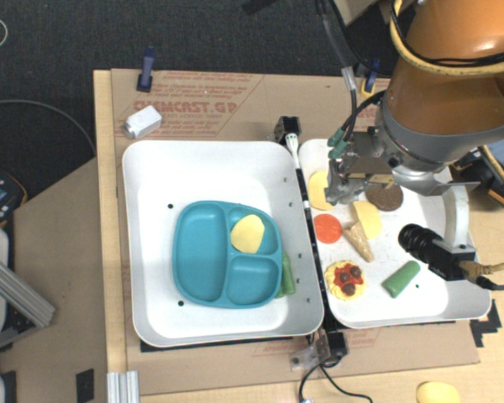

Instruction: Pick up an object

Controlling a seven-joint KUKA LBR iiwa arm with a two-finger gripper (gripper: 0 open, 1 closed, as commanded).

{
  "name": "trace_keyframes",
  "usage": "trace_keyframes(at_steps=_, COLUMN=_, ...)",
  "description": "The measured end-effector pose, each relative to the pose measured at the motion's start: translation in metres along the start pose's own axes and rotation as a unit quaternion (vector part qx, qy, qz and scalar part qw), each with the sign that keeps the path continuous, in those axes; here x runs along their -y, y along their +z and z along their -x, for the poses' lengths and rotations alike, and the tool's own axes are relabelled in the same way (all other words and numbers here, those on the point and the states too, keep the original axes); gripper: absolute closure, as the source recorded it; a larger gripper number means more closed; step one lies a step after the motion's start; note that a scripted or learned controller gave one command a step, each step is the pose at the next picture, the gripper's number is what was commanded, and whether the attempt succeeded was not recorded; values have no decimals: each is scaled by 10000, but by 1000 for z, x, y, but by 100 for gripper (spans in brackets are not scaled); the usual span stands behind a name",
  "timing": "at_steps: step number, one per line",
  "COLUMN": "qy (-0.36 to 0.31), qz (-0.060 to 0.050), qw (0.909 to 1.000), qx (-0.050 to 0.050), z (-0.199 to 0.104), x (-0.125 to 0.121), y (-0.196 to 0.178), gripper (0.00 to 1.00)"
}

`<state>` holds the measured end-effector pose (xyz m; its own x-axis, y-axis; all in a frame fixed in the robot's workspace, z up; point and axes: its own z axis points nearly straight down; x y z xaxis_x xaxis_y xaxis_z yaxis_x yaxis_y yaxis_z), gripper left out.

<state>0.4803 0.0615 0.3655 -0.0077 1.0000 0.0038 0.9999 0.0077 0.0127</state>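
So we caught the arm's gripper hanging low over the top left corner of the right bin, right by the pale yellow round piece, and honestly the wrist blocked enough that we couldn't tell how the claw stood or whether anything was in it. It looked to us like the reaching-down step of the pick, with the orange disc, cheese wedge and little pizza just below, and the teal divided plate over in the left bin with a yellow piece on it. We figured the next move needed a clean close on one toy and a straight lift.
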Motion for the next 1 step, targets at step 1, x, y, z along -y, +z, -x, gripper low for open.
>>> trace_keyframes(at_steps=1, qy=88, qz=-95, qw=9999, qx=30, z=84, x=3, y=56, gripper=100)
